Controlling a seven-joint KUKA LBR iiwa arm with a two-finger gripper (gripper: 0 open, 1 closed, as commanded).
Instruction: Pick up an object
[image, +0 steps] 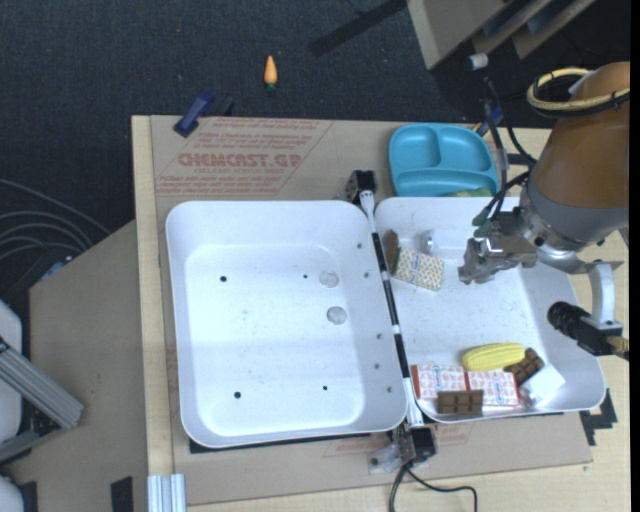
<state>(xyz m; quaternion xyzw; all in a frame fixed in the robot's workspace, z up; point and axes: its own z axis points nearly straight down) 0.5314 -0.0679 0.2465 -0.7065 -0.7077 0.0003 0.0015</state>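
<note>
While the metal gripper (478, 266) hangs over the smooth right bin (560, 400), its grip I cannot tell, a bumpy yellow corn (493, 356) lies near the front edge.

Bright, even overhead light. My arm (585, 150) shows slightly soft at far right. The left bin (280, 320) is near-overexposed with faint shadow inside; the surrounding floor is dim.

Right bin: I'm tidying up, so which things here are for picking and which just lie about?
For the job: gripper, yellow corn, patterned packet, chocolate bar.
Lying about: blue tray, blue clip, orange bit.
</note>
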